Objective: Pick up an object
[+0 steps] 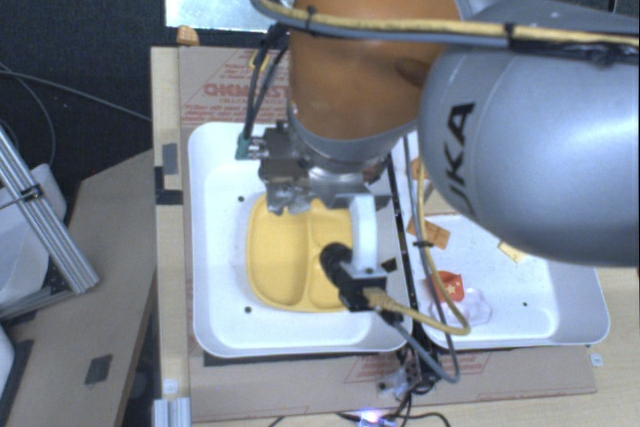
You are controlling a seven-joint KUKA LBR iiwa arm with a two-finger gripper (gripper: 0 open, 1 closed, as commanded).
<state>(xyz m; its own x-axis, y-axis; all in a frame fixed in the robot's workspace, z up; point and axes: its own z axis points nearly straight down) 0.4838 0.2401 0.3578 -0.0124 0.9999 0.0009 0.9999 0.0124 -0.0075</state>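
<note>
A yellow divided tray (283, 265) lies in the left white bin (214, 215). My gripper (288, 202) hangs straight down over the tray's far edge, largely hidden under the wrist and the orange band. I see no object between it and the tray. In the right bin (572, 313) lie a red packet (447, 286), a clear wrapper (478, 306) and an orange card piece (433, 235).
The grey arm covers most of the right bin and the far side of both bins. A small orange scrap (510, 253) lies further right. Brown cardboard (215, 90) sits under the bins. A metal frame (45, 225) stands off the bench at the left.
</note>
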